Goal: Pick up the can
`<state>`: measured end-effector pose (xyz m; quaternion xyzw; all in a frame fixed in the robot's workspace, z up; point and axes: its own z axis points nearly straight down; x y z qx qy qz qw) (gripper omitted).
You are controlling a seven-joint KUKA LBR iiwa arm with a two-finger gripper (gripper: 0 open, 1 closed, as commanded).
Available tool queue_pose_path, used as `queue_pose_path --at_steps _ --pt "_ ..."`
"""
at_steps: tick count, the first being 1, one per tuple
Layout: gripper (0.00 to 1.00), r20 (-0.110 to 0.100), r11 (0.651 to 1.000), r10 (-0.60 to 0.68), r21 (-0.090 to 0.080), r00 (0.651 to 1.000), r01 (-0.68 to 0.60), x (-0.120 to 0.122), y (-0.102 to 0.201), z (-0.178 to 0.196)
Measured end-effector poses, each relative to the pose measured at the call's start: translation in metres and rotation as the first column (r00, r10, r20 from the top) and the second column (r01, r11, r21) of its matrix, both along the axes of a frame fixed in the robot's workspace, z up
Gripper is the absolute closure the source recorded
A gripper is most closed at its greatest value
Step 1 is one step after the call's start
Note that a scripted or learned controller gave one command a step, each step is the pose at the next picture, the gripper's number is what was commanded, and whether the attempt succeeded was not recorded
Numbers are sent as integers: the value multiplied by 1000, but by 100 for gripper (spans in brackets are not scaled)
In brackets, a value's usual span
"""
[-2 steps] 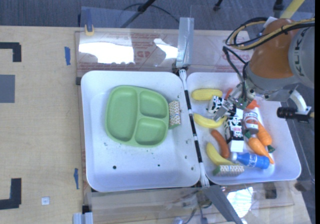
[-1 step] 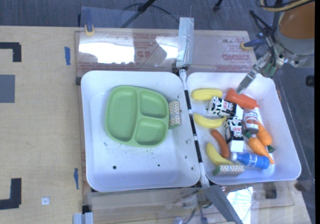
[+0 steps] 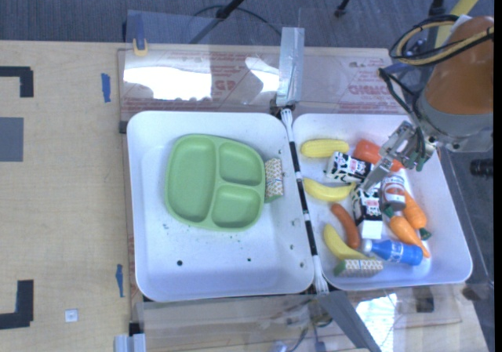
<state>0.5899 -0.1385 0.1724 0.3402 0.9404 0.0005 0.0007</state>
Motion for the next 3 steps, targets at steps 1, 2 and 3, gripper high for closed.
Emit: queue_pose_path --at_steps 1,2,3 --pt "100 7 1000 -2 -1 1000 2 2 -1 11" --pt "0 7 1000 -2 -1 1000 2 2 -1 11" --pt "0 6 959 283 -3 959 -283 22 -10 -20"
